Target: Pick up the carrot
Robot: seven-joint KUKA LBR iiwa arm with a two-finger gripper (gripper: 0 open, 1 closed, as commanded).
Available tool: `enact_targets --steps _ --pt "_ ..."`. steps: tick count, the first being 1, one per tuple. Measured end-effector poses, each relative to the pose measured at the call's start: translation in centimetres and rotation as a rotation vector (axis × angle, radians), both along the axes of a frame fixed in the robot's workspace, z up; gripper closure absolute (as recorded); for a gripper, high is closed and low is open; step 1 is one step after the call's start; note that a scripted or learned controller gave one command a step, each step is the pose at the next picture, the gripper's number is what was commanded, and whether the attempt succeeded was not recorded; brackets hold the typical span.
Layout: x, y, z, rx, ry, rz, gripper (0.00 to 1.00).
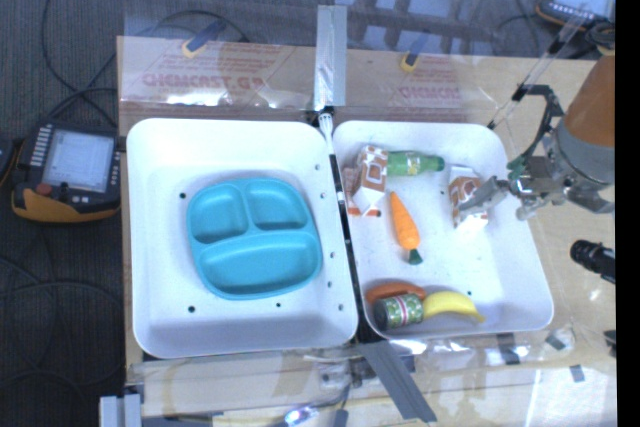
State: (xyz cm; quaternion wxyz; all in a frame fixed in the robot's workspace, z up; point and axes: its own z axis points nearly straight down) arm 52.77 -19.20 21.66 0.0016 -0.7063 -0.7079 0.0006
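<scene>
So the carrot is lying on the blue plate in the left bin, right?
Not quite. The carrot lies in the right bin, between the little carton and the gripper. The blue plate does sit in the left bin, with no carrot on it. The camera view shows this.

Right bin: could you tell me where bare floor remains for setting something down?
Right bin: bare floor lies between the carrot, the banana and the right wall, below the gripper. Crowded: the cartons and green bottle along the top, the can at the bottom.
</scene>
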Motion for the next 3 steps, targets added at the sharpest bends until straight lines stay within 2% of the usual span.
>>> enact_targets --steps 1,2,3 --pt "2.5 7.1 -4.5 0.000 0.000 0.181 0.00" --pt "2.5 7.0 -12.7 -0.004 -0.011 0.430 0.00" --pt "2.7 7.1 -11.7 -0.004 -0.016 0.429 1.00"
